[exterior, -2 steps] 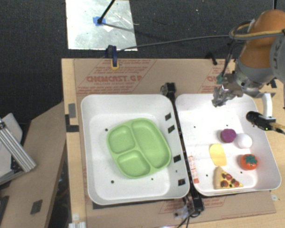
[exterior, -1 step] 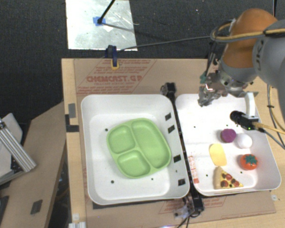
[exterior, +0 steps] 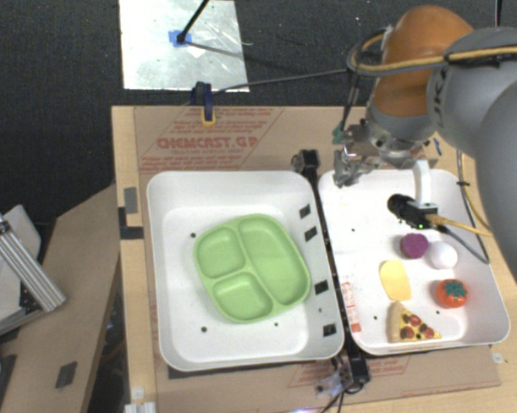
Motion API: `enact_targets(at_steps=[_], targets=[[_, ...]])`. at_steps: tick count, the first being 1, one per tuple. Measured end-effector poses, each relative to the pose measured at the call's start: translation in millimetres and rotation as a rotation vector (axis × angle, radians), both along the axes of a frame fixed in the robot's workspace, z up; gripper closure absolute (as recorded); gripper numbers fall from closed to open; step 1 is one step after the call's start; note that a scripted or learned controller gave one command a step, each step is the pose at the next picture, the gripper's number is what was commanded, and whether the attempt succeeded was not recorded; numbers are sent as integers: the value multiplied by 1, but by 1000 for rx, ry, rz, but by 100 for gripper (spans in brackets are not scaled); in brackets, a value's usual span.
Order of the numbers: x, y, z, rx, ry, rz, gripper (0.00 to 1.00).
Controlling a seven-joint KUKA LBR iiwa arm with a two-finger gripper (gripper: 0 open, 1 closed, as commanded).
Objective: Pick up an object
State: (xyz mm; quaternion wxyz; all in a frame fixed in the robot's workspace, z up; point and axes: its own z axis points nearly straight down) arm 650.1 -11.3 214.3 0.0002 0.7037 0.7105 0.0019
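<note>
My gripper (exterior: 350, 166) hangs over the far left corner of the right bin (exterior: 361, 240), with nothing seen in it. Down the bin's right side lie a purple ball (exterior: 415, 245), a white ball (exterior: 445, 256) touching it, a yellow piece (exterior: 395, 280), a red tomato (exterior: 452, 293) and a pizza slice (exterior: 410, 324). All of them sit nearer the front than the gripper, well apart from it.
The left bin (exterior: 175, 247) holds a green divided plate (exterior: 250, 267). A black divider with clips (exterior: 321, 241) runs between the two bins. The grey arm (exterior: 483, 92) reaches in from the upper right, above the right bin's far edge.
</note>
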Motion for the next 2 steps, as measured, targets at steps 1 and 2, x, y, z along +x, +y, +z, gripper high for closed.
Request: enact_targets(at_steps=[1, 2], targets=[[5, 61, 3, 1, 0, 1, 100], [-1, 114, -5, 0, 2, 0, 100]])
